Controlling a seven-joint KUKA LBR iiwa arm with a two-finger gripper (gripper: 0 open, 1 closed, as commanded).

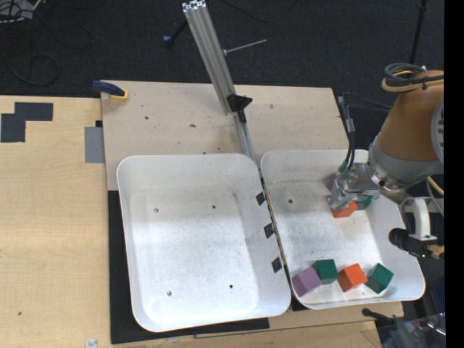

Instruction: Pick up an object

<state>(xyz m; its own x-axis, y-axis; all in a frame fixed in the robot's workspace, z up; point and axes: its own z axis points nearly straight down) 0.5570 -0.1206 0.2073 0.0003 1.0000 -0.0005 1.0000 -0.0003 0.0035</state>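
Camera view: you see the gripper (pixel 346 196) low over the right bin (pixel 304 187), toward its 2 o'clock corner, with an orange block (pixel 343 210) right at its fingertips. You cannot tell from this angle whether the claw is open or clamped on that block. Along the bin's 6 o'clock edge sit a purple block (pixel 306 280), a green block (pixel 326 270), a second orange block (pixel 352 276) and another green block (pixel 379 277). At 9 o'clock of it lies the left bin (pixel 145 187).
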